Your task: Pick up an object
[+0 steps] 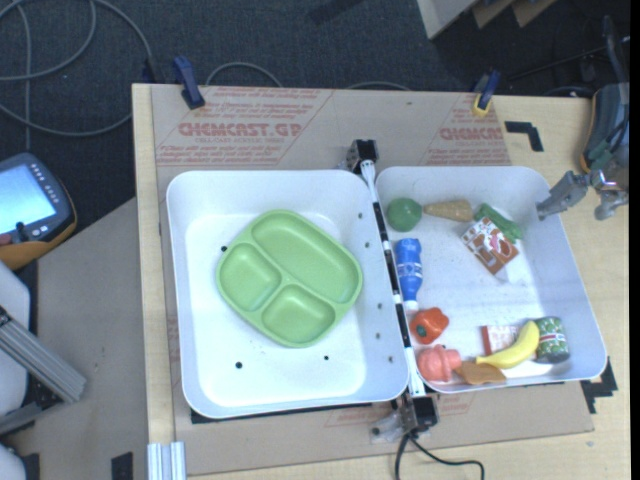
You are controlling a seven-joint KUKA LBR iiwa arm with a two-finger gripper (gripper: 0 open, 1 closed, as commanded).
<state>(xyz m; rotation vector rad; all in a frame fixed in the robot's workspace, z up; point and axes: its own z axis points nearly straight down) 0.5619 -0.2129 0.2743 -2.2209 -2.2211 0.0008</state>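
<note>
Approach is the step in hand: pincer (582, 190), its opening impossible to tell, hangs at the right bin's (560, 230) two o'clock rim, holding nothing visible, and must next descend toward the snack packet (490, 245) at seven o'clock.

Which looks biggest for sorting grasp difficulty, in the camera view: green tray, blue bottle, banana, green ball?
1. Green tray, by far.
2. Blue bottle and banana, too alike to rank.
3. Green ball.

End effector (582, 194) at far right, fingers spread, nothing between.
</note>
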